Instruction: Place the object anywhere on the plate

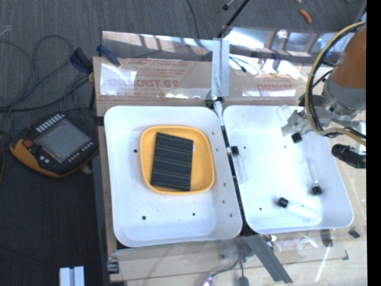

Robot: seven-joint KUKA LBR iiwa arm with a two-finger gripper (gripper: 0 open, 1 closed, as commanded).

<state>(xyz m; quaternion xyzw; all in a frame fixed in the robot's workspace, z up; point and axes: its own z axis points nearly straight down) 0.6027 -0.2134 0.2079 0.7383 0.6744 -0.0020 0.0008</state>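
Note:
A square yellow plate (204,159) sits in the middle of the left bin (125,219). A black ribbed rectangular object (172,161) lies flat on the plate, inside its rim. My gripper (294,128) hangs over the upper right part of the right bin (262,130), far from the plate. It is small and partly hidden by the wrist and cables. Nothing is visible in it.
The right bin holds a clear tube with a black cap (312,180), and another (293,206) near its front. A third one (236,158) lies along the ridge between the bins. A teach pendant (53,145) rests on the floor to the left.

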